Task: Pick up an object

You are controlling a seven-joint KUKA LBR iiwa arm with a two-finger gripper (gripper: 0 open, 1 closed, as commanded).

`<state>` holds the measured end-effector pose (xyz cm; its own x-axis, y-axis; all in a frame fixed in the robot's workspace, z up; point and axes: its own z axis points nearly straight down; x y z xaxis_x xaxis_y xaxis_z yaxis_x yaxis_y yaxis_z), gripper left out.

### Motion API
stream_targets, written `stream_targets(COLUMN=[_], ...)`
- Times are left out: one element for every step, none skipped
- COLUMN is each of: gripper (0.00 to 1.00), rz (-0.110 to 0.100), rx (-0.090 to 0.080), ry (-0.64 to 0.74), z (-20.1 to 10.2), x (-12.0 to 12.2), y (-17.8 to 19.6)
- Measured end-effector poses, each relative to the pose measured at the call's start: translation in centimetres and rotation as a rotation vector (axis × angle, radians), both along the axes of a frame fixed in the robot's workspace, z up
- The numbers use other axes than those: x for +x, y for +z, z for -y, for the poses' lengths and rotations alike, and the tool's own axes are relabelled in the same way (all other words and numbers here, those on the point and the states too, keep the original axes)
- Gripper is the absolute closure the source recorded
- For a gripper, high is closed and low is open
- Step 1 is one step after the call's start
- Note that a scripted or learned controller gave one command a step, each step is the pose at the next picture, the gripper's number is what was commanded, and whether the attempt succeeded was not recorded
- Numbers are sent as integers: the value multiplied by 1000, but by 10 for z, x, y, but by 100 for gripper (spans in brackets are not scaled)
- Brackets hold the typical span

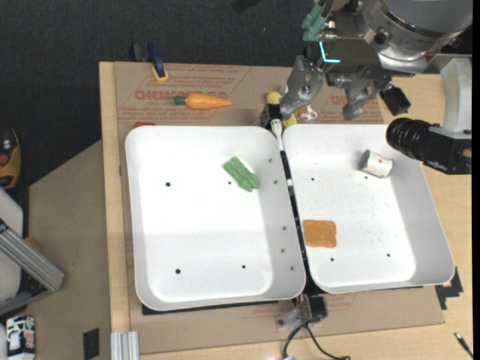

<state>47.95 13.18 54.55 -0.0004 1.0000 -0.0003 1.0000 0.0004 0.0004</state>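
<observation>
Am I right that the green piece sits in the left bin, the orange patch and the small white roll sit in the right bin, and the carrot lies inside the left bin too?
Not quite. The camera view shows the carrot on the cardboard behind the left bin, outside it. The green piece is in that bin; the orange patch and white roll are in the right bin.

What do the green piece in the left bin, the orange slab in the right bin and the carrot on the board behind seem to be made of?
Green piece: matte, ridged, probably soft plastic or foam toy food. Orange slab: flat, dull, slightly mottled with rounded corners, possibly foam or rubber. Carrot: smooth with a slight sheen and a green stub, likely moulded plastic. None can be settled from the look alone.
</observation>
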Motion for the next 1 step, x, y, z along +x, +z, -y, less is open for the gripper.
stream_targets(gripper=[100], rz=[4], rx=[1], ry=[0], z=[-1], x=[0], y=[11])
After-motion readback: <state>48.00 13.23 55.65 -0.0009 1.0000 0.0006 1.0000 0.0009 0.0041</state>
